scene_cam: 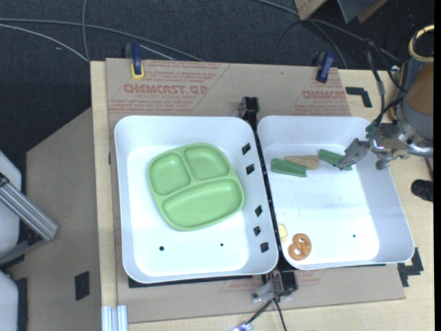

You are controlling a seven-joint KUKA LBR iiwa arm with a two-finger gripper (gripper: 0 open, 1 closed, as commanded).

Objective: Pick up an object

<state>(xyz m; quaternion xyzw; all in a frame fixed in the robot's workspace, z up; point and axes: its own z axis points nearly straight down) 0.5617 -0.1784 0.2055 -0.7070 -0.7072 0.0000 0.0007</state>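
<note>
In the right bin [386, 212] a dark green bar [288, 168] lies at the back left, with a tan stick [303, 161] touching its far side. A second green piece [329, 157] lies just right of them. My gripper [353, 154] comes in from the right, low over the bin's back part, and its tip is at the right end of that second green piece. A pretzel [300, 246] sits near the bin's front left corner, with a small yellow bit [282, 233] beside it.
The left bin [131, 205] holds a light green divided plate [196, 186]. A black divider with clips [256, 185] runs between the bins. The arm's grey wrist [420, 109] stands over the right bin's back right corner.
</note>
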